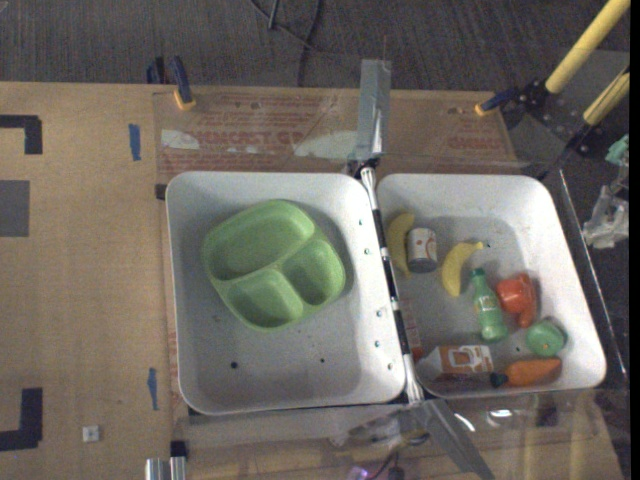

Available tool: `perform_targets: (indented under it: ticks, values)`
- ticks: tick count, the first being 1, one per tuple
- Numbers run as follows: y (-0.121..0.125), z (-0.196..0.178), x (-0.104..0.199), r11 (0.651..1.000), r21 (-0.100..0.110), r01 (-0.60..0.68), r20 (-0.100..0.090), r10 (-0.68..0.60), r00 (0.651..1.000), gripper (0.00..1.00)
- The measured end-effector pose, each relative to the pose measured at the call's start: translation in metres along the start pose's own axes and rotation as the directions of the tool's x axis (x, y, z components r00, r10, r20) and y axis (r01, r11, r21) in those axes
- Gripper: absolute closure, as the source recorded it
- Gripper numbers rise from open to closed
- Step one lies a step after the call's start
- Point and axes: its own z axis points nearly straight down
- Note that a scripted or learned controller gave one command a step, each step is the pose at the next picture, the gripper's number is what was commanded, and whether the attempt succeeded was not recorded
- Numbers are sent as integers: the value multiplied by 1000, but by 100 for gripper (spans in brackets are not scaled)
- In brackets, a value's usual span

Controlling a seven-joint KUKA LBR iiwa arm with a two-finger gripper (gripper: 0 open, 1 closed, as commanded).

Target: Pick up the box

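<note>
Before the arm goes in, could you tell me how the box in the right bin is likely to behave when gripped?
The box lies flat, so it probably won't roll or tip. It looks like a small carton, likely light and fairly stiff. It sits near the bin wall beside the carrot, so it may slide against them if nudged.

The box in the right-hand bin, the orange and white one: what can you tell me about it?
The box looks like a small toy juice carton, orange with a white patch and a blurred picture on its face. It lies flat on its side near the right bin's front edge, long side running left to right. The carrot lies beside its right end; whether they touch is unclear.
</note>
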Motion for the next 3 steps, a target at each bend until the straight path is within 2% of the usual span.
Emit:
perform_targets:
  ticks: [1, 2, 3]
  values:
    - [46, -124, 13, 994, -2, 110, 0, -110, 994, 100]
    - [46, -124, 13, 994, -1, 111, 0, -111, 994, 0]
    - [-12, 94, -6, 1000, 2, -30, -1, 30, 1000, 0]
